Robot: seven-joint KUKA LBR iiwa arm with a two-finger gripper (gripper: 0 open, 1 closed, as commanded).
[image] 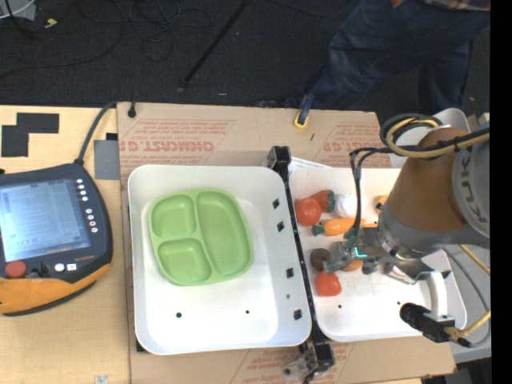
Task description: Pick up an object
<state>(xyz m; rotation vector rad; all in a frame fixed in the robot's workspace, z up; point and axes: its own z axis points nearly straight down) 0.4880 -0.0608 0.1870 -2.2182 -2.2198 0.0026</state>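
The right bin (pixel 376 314) holds a cluster of small toys in its left half: a red round one (pixel 308 210), an orange carrot-like one (pixel 337 226), a white one (pixel 346 206), a dark grey one (pixel 319 257) and a red one (pixel 328 283). My gripper (pixel 350 255) reaches in from the right and hangs low over this cluster, between the carrot and the lower red toy. A small orange piece (pixel 351 265) lies right at its tip. The wrist body hides whatever lies beneath it.
A green divided plate (pixel 198 237) lies in the left bin (pixel 208 326). A black divider (pixel 292 246) separates the two bins. A teach pendant (pixel 48 222) rests on the bench at far left. A person stands behind the bench at top right.
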